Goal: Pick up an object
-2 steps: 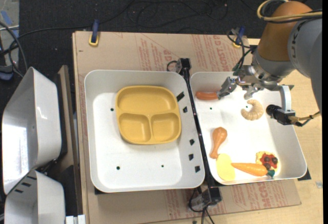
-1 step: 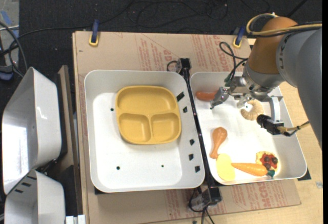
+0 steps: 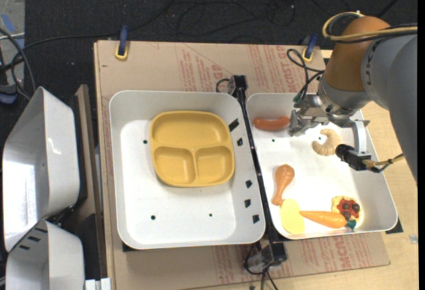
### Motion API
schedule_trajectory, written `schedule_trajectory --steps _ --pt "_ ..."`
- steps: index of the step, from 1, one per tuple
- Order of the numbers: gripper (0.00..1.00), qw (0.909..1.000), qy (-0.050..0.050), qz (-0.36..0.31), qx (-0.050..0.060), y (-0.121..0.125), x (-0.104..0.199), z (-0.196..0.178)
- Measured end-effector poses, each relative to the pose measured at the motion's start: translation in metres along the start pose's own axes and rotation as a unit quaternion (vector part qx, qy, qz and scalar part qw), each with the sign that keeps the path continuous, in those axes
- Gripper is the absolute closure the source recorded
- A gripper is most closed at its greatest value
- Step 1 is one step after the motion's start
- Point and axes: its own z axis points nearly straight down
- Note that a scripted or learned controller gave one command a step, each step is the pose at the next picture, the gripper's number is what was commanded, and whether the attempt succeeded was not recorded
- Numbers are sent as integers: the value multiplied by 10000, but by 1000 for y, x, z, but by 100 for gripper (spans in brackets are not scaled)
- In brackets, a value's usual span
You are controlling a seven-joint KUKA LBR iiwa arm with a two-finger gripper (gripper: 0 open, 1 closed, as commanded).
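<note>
1. Two white bins sit side by side on the bench (image 3: 199, 60). The left bin (image 3: 133, 216) has a yellow divided plate (image 3: 193, 148) in it, sitting toward the far side.
2. The right bin (image 3: 378, 202) has all the toy food: a reddish sausage (image 3: 271, 124) near the far-left corner, a tan croissant-looking thing (image 3: 326, 142) to its right, a chicken drumstick (image 3: 283, 182) in the middle-left, and along the near edge a pale yellow piece (image 3: 291, 216), a carrot (image 3: 323, 218) and a small pizza slice (image 3: 347, 207).
3. The arm's gripper (image 3: 300, 123) is down in the far part of the right bin, just right of the sausage and left of the croissant.
4. Honestly it's too dark and cluttered there, so I can't tell how the gripper is set, or whether it touches the sausage.
</note>
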Motion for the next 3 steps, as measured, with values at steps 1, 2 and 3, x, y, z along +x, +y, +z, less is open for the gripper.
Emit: schedule_trajectory --steps 1,2,3 --pt "100 10000 -4 1 -24 6 -9 -58" --pt "100 10000 -3 -1 -23 -3 -8 -112" --pt "100 10000 0 -14 -11 -2 -8 -128"
